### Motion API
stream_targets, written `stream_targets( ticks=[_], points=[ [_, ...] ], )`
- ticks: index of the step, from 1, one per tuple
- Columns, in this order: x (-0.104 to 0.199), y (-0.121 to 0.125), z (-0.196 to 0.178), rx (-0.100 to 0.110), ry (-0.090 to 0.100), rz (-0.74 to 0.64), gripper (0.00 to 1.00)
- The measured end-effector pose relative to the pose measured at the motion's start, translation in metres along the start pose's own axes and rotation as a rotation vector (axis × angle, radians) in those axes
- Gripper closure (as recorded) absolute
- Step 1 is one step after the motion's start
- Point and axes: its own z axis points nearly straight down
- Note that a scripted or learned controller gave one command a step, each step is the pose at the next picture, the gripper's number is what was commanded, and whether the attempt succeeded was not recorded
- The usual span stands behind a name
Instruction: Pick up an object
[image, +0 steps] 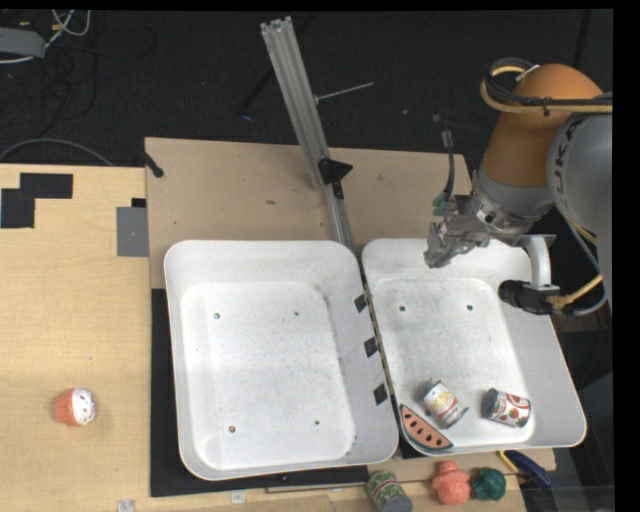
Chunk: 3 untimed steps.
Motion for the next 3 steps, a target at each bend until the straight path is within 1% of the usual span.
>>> stream_targets(
  ticks=[1, 2, 3],
  points=[
    [-0.009, 0.005, -0.055, -0.001, -0.001, -0.002, 1.0],
    [0.025, -0.02, -0.052, 0.008, 0.002, -0.003, 1.0],
    [0.067, -0.045, -0.035, 0.01, 0.002, -0.003, 1.0]
  ],
)
